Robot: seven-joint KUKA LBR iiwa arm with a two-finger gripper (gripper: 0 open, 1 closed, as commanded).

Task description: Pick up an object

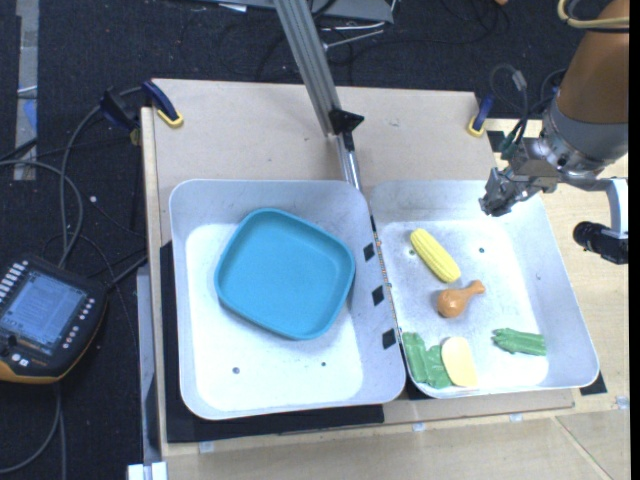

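The right bin (560, 298) holds a yellow corn cob (435, 255), an orange drumstick-shaped toy (456, 298), a green pea pod (519, 342), a pale yellow piece (460, 361) and a green leafy piece (425, 359). My gripper (497, 202) hangs above the bin's far right rim, up and to the right of the corn. Nothing shows between its fingers.
A blue square plate (286, 273) lies in the left bin (200, 368). A slanted metal pole (312, 53) rises from the divide between the bins. Clamps sit at the bench's far corners. A pendant (40, 318) lies on the floor at left.
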